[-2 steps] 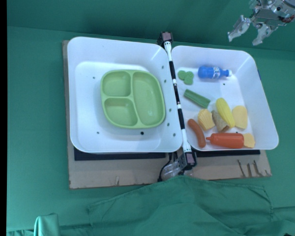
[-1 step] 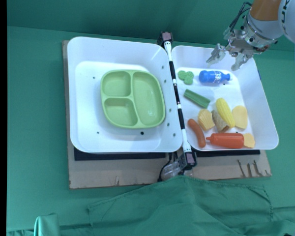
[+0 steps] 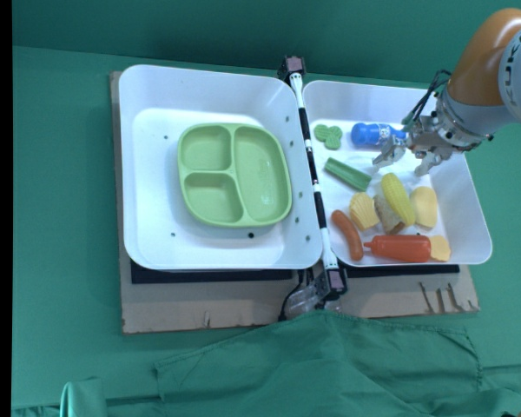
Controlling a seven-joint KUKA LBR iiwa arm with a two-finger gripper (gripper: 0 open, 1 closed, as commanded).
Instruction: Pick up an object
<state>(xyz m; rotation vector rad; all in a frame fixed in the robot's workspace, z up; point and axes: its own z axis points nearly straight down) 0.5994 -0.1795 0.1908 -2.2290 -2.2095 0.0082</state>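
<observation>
Two shallow white bins sit side by side on the green surface (image 3: 61, 189): the left bin (image 3: 148, 94) carries a light green divided plate (image 3: 234, 174), and the right bin (image 3: 469, 224) carries a crowd of toy food. The pincer (image 3: 410, 155) hangs in the far part of the right bin with its fingers spread wide and nothing between them.

No particular object is named, so any of the toys would do. Nearest the pincer are the blue bottle (image 3: 371, 134), lying just to its left, and the yellow corn cob (image 3: 398, 198), just to its near side. Farther left lie a green stick-shaped piece (image 3: 347, 174) and a small green clover-shaped piece (image 3: 327, 134).

The likely trouble comes from crowding. The corn cob, a pale yellow piece (image 3: 425, 206) and a ridged yellow piece (image 3: 363, 209) lie pressed together, with the red bottle (image 3: 401, 248) and the orange sausage (image 3: 347, 234) close by at the near side. Fingers coming down into that cluster could land on top of a neighbour, wedge between two toys, or shove them apart without closing on any. The blue bottle looks round and smooth, so an off-centre pinch could squirt it away toward the far wall. A descent between bottle and corn would probably close on air.
</observation>
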